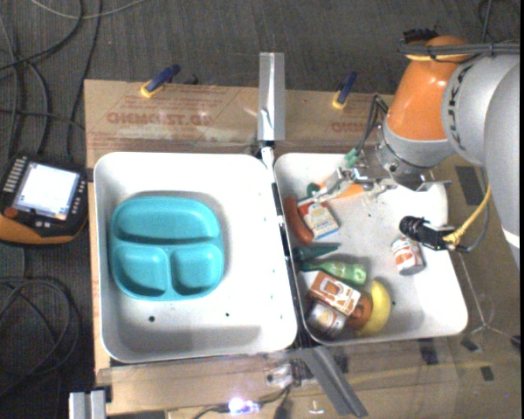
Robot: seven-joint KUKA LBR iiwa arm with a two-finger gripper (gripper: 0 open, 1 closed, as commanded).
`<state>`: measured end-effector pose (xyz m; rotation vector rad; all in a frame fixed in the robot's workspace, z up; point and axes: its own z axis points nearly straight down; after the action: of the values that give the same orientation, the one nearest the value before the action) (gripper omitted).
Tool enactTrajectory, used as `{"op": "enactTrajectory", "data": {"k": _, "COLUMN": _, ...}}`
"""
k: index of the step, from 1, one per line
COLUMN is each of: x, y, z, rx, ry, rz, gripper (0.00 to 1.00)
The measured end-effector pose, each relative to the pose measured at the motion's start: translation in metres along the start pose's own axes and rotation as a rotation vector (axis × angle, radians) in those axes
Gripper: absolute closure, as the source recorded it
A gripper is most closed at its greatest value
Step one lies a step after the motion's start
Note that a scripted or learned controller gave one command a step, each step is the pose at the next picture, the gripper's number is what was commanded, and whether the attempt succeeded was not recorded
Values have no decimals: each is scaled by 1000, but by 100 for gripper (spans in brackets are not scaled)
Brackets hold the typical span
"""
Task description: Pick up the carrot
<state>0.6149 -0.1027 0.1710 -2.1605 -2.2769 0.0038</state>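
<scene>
Grey arm with orange band reaching in from the right, wrist bent down over the far part of the right bin. Gripper low above the bin floor, close to the far wall. Open or closed: cannot tell, tip too small and cluttered to read.

Carrot right under the gripper, at the far end of the right bin: a short, slim orange piece lying roughly left to right, partly hidden by the gripper. Small green bit at its left, possibly the leafy top, not certain. Gripped or merely touched: cannot tell.

Just left of the carrot, a small carton, and beside that a red sausage along the bin's left wall. Nearer in the same bin: a dark green item, a green bottle, an orange box, a tin and a yellow fruit, all crowded together. A red-and-white can apart at the right.

In the left bin, 1 teal plate with 3 compartments. A handheld screen on the floor at far left.
</scene>
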Motion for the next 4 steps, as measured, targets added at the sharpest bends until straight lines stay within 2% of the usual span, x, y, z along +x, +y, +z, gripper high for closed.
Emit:
{"op": "enactTrajectory", "data": {"k": 1, "x": -33, "y": 48, "z": 72, "rx": -6, "ry": -1, "rz": -17, "gripper": 0}}
{"op": "enactTrajectory", "data": {"k": 2, "x": -32, "y": 45, "z": 66, "rx": 9, "ry": 2, "rz": -15, "gripper": 100}}
{"op": "enactTrajectory", "data": {"k": 3, "x": 27, "y": 55, "z": -12, "rx": -1, "ry": -1, "rz": 188, "gripper": 100}}
{"op": "enactTrajectory", "data": {"k": 4, "x": -8, "y": -30, "z": 38, "rx": 1, "ry": 0, "rz": 136, "gripper": 100}}
